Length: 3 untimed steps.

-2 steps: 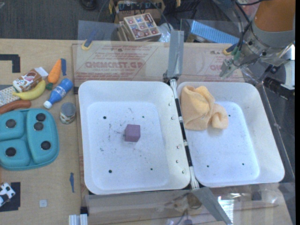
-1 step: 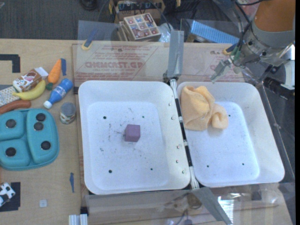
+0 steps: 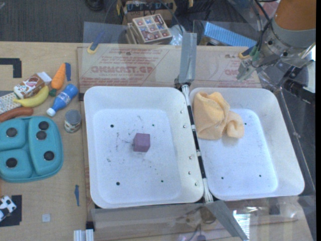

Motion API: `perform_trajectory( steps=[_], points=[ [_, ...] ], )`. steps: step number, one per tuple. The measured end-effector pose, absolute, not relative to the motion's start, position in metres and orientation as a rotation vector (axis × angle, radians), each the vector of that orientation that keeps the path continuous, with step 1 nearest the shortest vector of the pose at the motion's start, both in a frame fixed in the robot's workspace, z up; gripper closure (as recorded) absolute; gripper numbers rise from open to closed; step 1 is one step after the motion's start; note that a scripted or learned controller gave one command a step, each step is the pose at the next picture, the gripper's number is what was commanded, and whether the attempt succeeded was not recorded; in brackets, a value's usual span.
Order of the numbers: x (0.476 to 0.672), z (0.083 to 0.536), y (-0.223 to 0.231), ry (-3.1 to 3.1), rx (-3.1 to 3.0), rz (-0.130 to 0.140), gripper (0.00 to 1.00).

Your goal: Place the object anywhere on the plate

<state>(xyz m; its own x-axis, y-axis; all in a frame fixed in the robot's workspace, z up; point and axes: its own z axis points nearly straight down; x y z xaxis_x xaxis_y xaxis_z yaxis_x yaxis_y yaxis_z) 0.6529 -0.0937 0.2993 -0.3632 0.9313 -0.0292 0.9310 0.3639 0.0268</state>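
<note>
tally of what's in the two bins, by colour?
Purple: 1, the block in the left bin
Yellow-orange: 1, the crumpled cloth in the right bin
Total: 2

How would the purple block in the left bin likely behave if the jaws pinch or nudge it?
The purple block looks like a small cube with flat faces, so it would probably slide, not roll, on the left bin. Its squared sides should suit a pinch. It seems rigid, unlike the crumpled yellow cloth, though its material is unclear.
</note>
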Motion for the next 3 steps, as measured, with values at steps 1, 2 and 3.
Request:
perform_trajectory(
  steps=[1, 2, 3],
  points=[
    [0.653, 0.299, -0.094, 2.562, 1.750, 0.008, 0.00],
    [0.654, 0.310, -0.094, 2.557, 1.745, 0.011, 1.00],
    [0.654, 0.310, -0.094, 2.557, 1.745, 0.011, 0.00]
  ],
)
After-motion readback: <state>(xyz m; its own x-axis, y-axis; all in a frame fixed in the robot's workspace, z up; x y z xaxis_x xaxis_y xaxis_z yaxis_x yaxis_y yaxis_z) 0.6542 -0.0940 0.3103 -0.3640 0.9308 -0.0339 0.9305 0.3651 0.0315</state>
